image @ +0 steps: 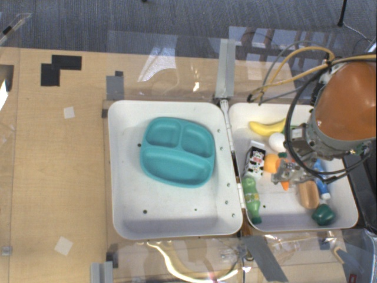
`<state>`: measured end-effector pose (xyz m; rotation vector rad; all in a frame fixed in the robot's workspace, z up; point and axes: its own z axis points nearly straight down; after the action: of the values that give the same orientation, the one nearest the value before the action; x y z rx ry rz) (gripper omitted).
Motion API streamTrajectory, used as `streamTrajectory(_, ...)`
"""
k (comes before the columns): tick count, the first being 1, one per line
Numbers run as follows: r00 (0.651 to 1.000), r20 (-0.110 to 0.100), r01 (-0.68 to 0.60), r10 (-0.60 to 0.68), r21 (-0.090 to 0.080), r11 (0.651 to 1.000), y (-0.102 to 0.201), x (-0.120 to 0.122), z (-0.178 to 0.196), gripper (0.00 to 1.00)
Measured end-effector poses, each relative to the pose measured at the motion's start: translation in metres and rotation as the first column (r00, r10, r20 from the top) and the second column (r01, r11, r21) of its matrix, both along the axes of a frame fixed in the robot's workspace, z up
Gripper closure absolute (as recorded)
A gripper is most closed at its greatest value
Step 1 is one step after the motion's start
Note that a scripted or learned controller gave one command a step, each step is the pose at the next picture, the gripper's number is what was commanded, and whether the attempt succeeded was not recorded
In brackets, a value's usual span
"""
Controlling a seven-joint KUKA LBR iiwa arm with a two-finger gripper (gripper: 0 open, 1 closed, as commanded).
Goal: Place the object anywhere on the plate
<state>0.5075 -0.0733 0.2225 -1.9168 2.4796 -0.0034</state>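
Carton (255, 160) print (black-white) unreadable.

Teal plate (177, 151), cluttered right bin (347, 217)

A light wooden bench (53, 175) carries two shallow white bins side by side, their inner walls touching. The left bin (126, 217) sits near the middle of the bench and the right bin (341, 220) lies toward its right edge, both close to the near edge. Near the far left corner lies a black stepped patch (59, 68), with small pale squares (69, 112) scattered along the left side.
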Motion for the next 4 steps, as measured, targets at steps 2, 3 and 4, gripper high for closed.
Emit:
streamTrajectory(2, 0.996, 0.001, 0.085, -0.085, 0.001, 0.996, 0.073, 0.047, -0.007, 0.00)
streamTrajectory(3, 1.000, 0.002, 0.031, -0.031, 0.003, 1.000, 0.119, 0.096, 0.005, 0.00)
streamTrajectory(4, 0.999, 0.016, 0.036, -0.036, 0.005, 0.999, 0.168, 0.140, 0.150, 0.00)
